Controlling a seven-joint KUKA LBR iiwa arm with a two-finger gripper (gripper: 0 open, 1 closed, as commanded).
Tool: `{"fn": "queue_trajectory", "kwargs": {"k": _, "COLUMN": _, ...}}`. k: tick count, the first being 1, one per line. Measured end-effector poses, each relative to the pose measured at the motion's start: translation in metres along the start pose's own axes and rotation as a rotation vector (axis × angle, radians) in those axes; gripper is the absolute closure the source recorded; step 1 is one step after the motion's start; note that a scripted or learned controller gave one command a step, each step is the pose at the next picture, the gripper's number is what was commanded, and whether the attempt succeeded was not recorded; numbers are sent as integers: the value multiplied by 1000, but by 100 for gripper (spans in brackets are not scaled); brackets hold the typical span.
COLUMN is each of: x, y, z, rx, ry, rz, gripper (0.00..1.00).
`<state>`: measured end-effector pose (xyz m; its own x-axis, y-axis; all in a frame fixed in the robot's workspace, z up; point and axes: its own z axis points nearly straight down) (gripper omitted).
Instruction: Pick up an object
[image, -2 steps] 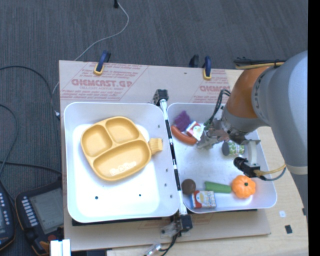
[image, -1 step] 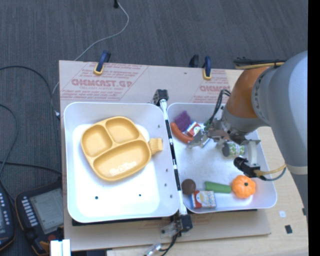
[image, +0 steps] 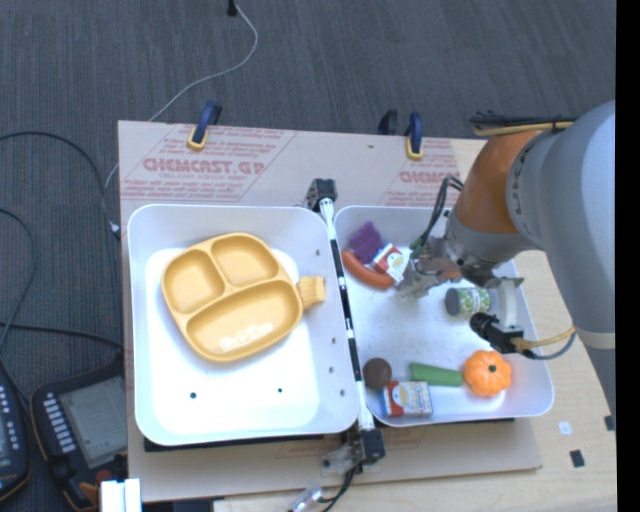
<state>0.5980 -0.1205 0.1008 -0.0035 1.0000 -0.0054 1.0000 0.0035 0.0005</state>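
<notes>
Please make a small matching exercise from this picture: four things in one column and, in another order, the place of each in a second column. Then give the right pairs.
Things
1. yellow three-compartment plastic plate
2. small orange toy pumpkin
3. purple toy piece
4. round brown ball

Places
A. far corner of the right bin, near the divider
B. near edge of the right bin, beside the divider
C. left bin
D. near right corner of the right bin

Pairs: 1-C, 2-D, 3-A, 4-B
</notes>
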Motion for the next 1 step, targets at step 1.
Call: {"fn": "queue_trajectory", "kwargs": {"k": 1, "x": 0, "y": 0, "z": 0, "rx": 1, "ry": 0, "rz": 0, "gripper": 0}}
